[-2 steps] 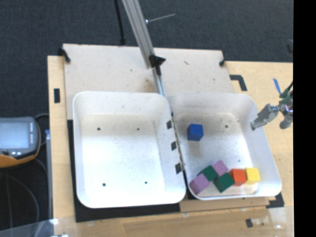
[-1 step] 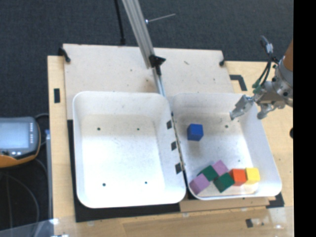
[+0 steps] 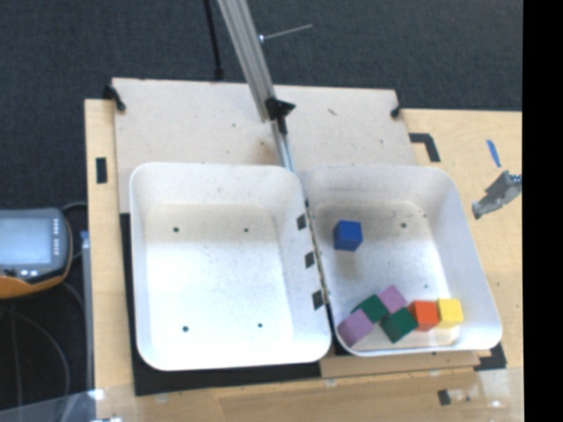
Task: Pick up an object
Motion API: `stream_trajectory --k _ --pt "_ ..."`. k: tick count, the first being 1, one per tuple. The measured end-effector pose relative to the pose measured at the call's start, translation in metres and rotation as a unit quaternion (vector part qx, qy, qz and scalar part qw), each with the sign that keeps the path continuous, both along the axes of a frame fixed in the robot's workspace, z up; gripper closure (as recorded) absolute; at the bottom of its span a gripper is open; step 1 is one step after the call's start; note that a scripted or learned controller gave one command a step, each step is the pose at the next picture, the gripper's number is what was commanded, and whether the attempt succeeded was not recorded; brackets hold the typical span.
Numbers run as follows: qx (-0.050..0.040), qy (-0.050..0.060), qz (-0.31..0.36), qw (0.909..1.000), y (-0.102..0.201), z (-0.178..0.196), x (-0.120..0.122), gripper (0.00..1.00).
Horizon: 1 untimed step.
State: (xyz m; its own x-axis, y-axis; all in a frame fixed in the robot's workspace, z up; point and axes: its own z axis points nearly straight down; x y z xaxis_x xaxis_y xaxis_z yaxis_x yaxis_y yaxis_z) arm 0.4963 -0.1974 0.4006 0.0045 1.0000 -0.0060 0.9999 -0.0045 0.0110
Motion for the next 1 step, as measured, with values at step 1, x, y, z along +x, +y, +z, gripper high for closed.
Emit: stream_trajectory --k 1 --pt "0.0018 0.005 0.004 1.0000 0.0094 -0.0369 0.0504 0.00"
